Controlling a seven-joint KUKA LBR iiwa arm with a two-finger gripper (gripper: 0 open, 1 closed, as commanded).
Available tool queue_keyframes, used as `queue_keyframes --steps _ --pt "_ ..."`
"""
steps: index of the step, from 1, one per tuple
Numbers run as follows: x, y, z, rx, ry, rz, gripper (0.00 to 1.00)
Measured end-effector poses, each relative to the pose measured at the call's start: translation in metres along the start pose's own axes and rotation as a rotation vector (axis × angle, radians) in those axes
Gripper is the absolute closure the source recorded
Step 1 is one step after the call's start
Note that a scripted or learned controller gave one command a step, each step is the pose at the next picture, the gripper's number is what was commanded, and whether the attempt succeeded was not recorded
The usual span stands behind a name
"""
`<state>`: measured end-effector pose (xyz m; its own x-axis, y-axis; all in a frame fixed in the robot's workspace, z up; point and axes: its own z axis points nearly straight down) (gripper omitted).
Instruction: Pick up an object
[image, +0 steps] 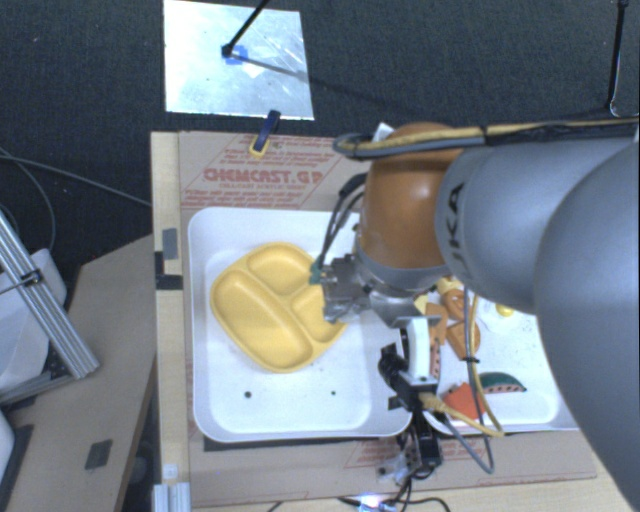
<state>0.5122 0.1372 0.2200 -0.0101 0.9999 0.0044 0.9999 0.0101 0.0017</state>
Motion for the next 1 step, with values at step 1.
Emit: queue_keyframes --steps 1 --pt "-0.0454 0.0339 -0.0355 -0.003 -0.005 0.011 1.00"
